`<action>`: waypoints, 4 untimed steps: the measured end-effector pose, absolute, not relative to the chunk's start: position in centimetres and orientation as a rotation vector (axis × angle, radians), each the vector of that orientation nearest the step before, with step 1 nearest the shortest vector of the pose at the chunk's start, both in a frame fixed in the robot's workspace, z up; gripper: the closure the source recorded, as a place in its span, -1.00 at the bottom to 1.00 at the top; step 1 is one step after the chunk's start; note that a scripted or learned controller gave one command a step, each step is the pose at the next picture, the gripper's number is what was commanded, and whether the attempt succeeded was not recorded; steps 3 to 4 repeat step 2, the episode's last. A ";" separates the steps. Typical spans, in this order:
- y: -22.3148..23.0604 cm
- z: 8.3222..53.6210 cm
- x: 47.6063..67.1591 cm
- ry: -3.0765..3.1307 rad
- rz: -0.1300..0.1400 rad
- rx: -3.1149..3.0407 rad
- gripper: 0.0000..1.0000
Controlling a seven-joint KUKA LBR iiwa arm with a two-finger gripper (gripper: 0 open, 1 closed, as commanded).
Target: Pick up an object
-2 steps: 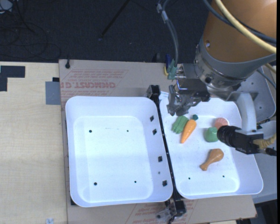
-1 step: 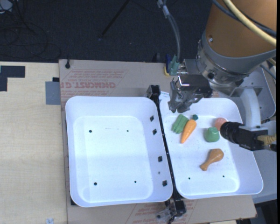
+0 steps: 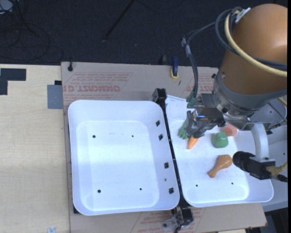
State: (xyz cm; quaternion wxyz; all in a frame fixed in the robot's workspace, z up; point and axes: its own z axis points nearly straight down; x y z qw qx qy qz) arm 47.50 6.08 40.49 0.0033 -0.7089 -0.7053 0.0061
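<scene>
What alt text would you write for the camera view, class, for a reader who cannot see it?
A grey robot arm's hand reaches into the right white bin, down at an orange toy carrot. Nearby lie a green piece, a pink piece and a tan drumstick; a left bin sits alongside.

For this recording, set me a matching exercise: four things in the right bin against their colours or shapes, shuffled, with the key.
Things:
1. carrot
2. drumstick
3. round lump
4. block beside the lump

Descriptions:
A. green, domed
B. tan, with a knobbed end
C. orange, pointed, at the gripper
D. salmon pink, partly under the arm

Pairs: 1-C, 2-B, 3-A, 4-D

All four lie in the right bin.
</scene>
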 end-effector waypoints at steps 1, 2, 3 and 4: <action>6.2 41.9 47.6 -2.219 0.009 -2.219 1.00; 16.9 47.5 47.5 -2.234 -0.005 -2.207 1.00; 16.9 47.5 47.5 -2.234 -0.005 -2.207 1.00; 16.9 47.5 47.5 -2.234 -0.005 -2.207 1.00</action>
